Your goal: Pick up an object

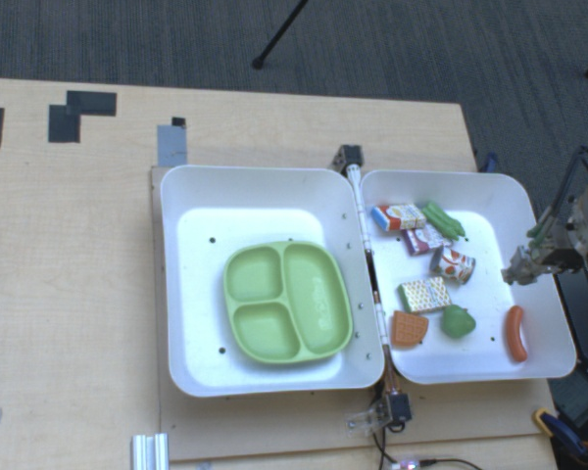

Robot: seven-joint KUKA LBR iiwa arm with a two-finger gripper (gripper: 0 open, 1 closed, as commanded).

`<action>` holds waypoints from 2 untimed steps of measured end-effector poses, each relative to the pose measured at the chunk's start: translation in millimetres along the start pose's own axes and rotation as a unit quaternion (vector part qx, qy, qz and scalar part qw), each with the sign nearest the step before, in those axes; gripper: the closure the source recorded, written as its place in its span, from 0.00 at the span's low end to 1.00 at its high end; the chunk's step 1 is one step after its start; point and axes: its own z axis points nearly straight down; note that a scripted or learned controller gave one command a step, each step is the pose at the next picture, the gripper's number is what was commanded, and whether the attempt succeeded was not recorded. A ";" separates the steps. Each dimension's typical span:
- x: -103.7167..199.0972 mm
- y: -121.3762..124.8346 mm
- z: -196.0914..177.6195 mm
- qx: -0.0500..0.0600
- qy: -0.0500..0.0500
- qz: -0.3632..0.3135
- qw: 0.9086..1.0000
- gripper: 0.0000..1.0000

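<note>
Camera view: wooden bench (pale, tape-marked) on dark grey carpet.

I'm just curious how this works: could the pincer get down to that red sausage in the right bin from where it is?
Probably yes. The pincer hangs over the right bin's right edge, the sausage lies just below it in this view, apart from the other toys, and nothing covers it.

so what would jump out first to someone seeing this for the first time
The pale green divided plate stands out first, sitting in the left bin. Next comes the cluster of small toy foods in the right bin: a green pickle, an orange sausage and a waffle. The tool hangs over that bin's right edge.
</note>
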 end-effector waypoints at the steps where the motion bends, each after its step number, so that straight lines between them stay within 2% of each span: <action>1: 19.3 -9.1 135.1 -0.003 0.000 0.001 1.000 0.00; 2: 49.5 -8.3 134.5 -0.005 -0.003 0.002 1.000 0.00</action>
